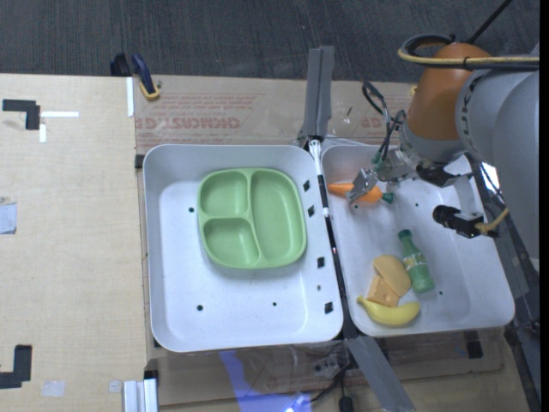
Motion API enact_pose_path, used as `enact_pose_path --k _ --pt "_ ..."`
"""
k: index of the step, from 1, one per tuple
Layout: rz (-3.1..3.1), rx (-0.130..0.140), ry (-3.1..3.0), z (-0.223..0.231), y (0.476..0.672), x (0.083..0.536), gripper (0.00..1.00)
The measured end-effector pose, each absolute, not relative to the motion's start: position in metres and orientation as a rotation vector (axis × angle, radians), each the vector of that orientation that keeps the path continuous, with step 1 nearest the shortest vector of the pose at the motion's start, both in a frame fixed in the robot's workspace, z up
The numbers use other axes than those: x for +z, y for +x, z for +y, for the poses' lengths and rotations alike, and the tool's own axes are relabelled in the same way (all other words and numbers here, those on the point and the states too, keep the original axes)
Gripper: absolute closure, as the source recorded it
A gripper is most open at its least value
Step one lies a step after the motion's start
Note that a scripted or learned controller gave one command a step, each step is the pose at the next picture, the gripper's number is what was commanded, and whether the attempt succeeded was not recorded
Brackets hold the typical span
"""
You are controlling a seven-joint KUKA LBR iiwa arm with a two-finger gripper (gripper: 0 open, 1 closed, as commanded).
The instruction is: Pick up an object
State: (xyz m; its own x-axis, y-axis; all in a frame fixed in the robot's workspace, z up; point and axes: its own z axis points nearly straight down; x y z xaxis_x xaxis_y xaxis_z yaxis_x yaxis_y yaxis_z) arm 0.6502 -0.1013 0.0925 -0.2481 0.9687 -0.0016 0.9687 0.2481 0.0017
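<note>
An orange carrot-like piece [353,190] lies at the far left of the right bin [467,303]. My gripper [374,184] hangs right over its right end, touching or nearly touching it, and partly hides it. Nearer the front of the same bin lie a green bottle [416,263], a yellow banana [391,313] and a tan wedge-shaped piece [390,279] resting against the banana. None of these three is near the gripper.
The left bin [171,299] holds a green divided plate [251,218]. A grey post [318,93] rises behind the wall between the bins. The arm's orange band [442,93] and cables stand above the right bin's back corner.
</note>
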Motion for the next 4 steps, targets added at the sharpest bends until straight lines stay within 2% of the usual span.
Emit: enact_pose_path --k 1,2,3,4 --pt "2.477 -0.002 1.928 -0.103 0.650 0.102 1.00" --pt "2.241 -0.006 2.219 -0.118 0.659 0.099 1.00" --pt "2.139 0.004 2.294 -0.164 0.640 0.097 1.00" --pt "1.984 -0.002 2.435 -0.097 0.659 0.215 1.00"
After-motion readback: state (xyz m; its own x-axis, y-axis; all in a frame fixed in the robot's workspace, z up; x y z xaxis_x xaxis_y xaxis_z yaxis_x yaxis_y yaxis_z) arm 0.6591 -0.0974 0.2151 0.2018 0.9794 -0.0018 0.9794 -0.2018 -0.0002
